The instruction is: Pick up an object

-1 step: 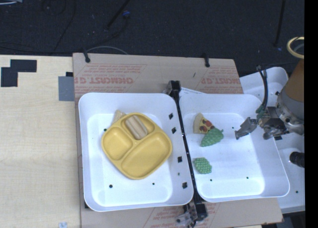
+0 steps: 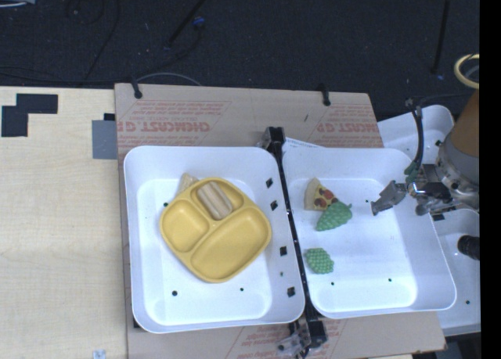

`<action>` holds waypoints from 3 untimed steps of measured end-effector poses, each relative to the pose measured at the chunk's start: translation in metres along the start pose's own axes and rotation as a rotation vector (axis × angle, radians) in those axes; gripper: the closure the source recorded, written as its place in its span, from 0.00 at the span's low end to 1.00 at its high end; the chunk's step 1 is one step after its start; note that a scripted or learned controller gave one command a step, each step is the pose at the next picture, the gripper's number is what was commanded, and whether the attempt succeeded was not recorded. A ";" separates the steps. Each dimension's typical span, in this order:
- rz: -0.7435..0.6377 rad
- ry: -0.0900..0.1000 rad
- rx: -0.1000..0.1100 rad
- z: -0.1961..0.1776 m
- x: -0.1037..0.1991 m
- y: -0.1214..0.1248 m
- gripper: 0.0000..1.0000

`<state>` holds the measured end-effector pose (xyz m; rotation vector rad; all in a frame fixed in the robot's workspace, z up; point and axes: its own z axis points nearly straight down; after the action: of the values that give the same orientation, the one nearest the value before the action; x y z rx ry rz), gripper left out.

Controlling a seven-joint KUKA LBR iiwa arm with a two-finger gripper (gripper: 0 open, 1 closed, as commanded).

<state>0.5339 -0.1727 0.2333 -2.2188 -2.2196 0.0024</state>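
Observation:
In the right bin (image 2: pixel 427 287), a pizza-slice toy (image 2: pixel 318 194) lies at the upper left, with a green bunch of grapes (image 2: pixel 334 216) just below it. A round green leafy piece (image 2: pixel 318 260) sits nearer the front left. My gripper (image 2: pixel 400 206) hovers over this bin's right side, well to the right of the grapes. It is open and nothing is between its fingers. A yellow divided plate (image 2: pixel 227 252) in the left bin (image 2: pixel 149 287) holds a beige bread-like piece (image 2: pixel 214 199) in its top compartment.
A black divider (image 2: pixel 286 224) runs between the two bins. Both stand on a cardboard sheet (image 2: pixel 235 119). To the left lies a light wooden bench top (image 2: pixel 55 224). The arm's grey wrist (image 2: pixel 462 170) and cable hang over the right bin's right rim.

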 end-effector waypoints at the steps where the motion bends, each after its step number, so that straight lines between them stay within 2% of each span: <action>1: 0.001 0.001 0.004 0.043 0.001 -0.003 0.00; 2: 0.001 0.002 0.006 0.098 -0.004 -0.013 0.00; 3: 0.001 0.000 -0.001 0.148 -0.004 -0.013 0.00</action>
<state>0.5204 -0.1762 0.0854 -2.2212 -2.2186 0.0017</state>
